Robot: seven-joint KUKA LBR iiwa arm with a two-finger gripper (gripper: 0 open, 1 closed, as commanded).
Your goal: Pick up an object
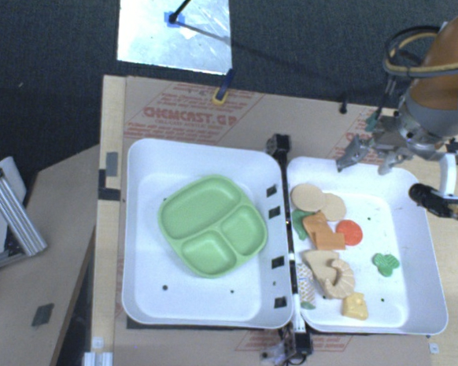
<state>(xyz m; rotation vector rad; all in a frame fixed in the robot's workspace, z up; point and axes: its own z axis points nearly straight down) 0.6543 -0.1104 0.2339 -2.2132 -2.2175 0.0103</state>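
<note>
The gripper (370, 159) is seen above the far rim of the right bin (426, 233), its two fingers spread apart with nothing between them. The arm above it is cut off at the frame edge. Inside the right bin, toward its left wall, flat tan discs (317, 200), an orange block (324, 230), a red disc (350, 232), a green piece (385, 263) and a yellow wedge (355, 307) are grouped; some overlap and are hard to separate. A glossy green divided plate (212, 225) lies in the left bin (144, 211).
</note>
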